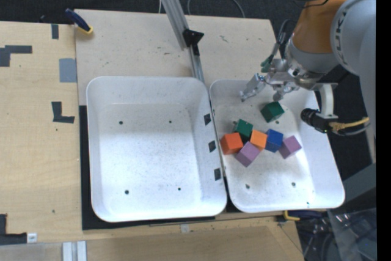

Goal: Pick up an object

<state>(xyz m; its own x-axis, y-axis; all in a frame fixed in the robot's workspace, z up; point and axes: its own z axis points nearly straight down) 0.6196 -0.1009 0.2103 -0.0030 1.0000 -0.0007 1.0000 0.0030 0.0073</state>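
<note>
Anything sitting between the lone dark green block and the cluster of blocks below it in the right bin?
No. In the camera view, bare white bin floor separates the dark green block from the cluster; the other green block is nearest.

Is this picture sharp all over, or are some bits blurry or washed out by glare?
Camera view: the blocks, like the orange one, look soft-edged but readable; the gripper is smeary, its fine detail lost; the white bins are bright yet still show specks, so no heavy glare; shadows are faint; the floor at the top is dark.
</note>
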